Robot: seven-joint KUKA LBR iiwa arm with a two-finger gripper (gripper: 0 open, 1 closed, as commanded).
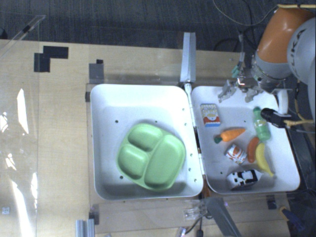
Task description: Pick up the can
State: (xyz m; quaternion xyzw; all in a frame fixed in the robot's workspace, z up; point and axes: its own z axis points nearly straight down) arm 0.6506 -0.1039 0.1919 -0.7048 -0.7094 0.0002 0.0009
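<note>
The grey arm with the orange band is seen over the far right corner of the right shallow white bin (291, 174), and its metal two-finger pincer (239, 94) is held above that bin's far edge, its fingers spread wide with nothing between them. The small red-and-white crumpled can (236, 153) is found lying on its side near the middle of the right bin, just below an orange carrot (232, 135). A small red-and-white carton (210, 115) is placed near the bin's far left corner. A green bottle (260, 125), a red sausage-shaped piece (252, 148) and a yellow banana (262, 160) are grouped toward the right edge, and a black-and-white object (244, 178) is set by the near edge. A green sectioned plastic plate (150, 155) is held in the left white bin (101, 132).
</note>
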